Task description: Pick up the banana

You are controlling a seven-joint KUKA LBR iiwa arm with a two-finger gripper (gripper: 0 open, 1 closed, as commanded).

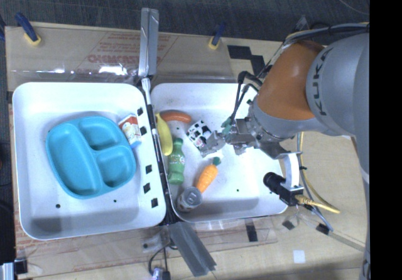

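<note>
The yellow banana (164, 135) lies against the left wall of the right bin (251, 200), running front to back. A green bottle (176, 164) sits just in front of it and a red-orange sausage (176, 117) just behind it. My gripper (215, 141) hangs low over the middle of the right bin, right of the banana and apart from it. It is next to a black-and-white checkered cube (198, 130). Nothing of the banana is in the gripper.
An orange carrot (206, 176) and a grey can (190, 198) lie in the front of the right bin. The left bin (38, 210) holds a blue divided tray (92, 156) and a small red-and-white carton (130, 129). The arm's orange band (289, 84) hangs over the right bin's right side.
</note>
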